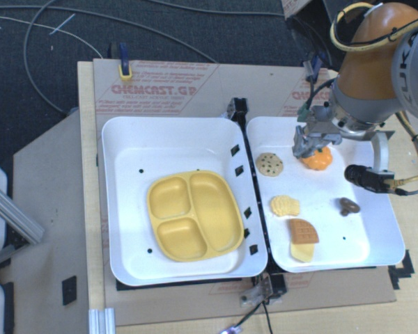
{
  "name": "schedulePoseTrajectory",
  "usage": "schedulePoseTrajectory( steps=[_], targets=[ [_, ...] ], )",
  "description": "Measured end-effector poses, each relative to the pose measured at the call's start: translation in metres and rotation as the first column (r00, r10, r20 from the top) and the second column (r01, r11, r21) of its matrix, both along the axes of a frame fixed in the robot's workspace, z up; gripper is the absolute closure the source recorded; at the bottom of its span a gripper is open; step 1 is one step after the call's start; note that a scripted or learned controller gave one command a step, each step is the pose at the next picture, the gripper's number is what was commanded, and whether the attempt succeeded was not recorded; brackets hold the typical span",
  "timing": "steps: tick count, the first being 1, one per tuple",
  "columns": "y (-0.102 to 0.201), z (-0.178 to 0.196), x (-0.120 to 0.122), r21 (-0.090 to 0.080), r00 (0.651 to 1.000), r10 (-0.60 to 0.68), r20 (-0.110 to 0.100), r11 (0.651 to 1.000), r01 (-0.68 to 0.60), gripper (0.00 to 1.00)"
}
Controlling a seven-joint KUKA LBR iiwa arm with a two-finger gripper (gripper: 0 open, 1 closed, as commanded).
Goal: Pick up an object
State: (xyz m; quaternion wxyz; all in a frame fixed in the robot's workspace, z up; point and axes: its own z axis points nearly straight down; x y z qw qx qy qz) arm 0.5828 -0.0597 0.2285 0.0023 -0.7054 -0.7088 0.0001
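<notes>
So my gripper [308, 147] sits down in the right bin [376, 245], upper part of it, right against the orange toy [319, 159]. Can't honestly tell how my jaws stand here; the orange thing pokes out just below-right of them.

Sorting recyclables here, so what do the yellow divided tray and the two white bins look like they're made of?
Yellow divided tray: likely molded plastic, smooth and matte, with rounded compartment ridges. White bins: probably thin formed plastic, slightly glossy, with rounded rims.
</notes>
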Motion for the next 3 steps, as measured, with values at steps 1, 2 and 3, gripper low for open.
schedulePoseTrajectory(
  steps=[1, 2, 3],
  targets=[
    [0.045, -0.006, -0.005, 0.0, 1.0, 0.0, 0.001, 1.0, 0.0, 1.0],
    [0.107, 0.002, -0.016, 0.001, 1.0, 0.002, 0.001, 1.0, -0.002, 1.0],
    [0.15, 0.0, -0.033, 0.0, 1.0, 0.0, -0.001, 1.0, 0.0, 1.0]
  ],
)
